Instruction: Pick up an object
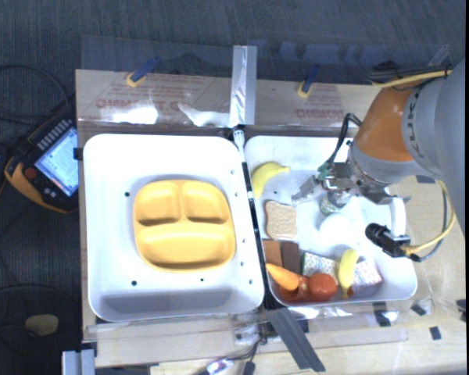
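Observation:
My gripper [316,200] hangs over the middle of the right bin [391,287], its two metal fingers spread apart with nothing between them. Beneath and to its left lie a yellow lemon-like fruit [266,176] and a slice of bread [280,219]. Along the bin's front edge sit a brown block [281,253], a carrot [281,276], a red tomato [321,287], a small banana [346,266], a white-and-blue packet [319,262] and a checkered piece [366,272]. The gripper touches none of them.
The left bin [109,287] holds a yellow compartment tray [184,221]. The arm's orange band [383,127] and a black cable fitting [383,239] stand over the right bin's right side. A handheld controller [51,166] lies off the bench at the left.

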{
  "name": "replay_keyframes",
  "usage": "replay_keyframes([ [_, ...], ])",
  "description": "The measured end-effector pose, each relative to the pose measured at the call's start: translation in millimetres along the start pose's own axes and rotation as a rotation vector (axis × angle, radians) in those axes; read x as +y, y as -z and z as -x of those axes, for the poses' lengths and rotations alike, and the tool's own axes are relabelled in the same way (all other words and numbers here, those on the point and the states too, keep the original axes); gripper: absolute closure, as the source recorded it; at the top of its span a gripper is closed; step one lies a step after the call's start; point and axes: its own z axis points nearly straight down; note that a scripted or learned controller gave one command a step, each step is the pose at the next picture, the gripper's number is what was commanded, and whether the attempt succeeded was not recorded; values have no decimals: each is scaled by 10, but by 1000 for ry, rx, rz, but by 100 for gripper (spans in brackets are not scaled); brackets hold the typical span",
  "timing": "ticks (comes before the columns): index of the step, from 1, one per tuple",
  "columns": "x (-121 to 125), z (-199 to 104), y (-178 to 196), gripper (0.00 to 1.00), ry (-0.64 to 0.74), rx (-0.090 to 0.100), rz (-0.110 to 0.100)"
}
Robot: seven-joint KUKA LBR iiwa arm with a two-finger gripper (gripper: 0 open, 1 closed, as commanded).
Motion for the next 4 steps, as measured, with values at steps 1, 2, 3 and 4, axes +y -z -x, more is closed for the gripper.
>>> replay_keyframes([
  [1, 117, 215, -24, 0, 33, -7, 19],
  [2, 472, 732, 143, 0, 190, 13, -34],
  [3, 503, 810, -132, 0, 188, 16, -33],
  [4, 532, 819, -18, 100, 189, 10, -28],
])
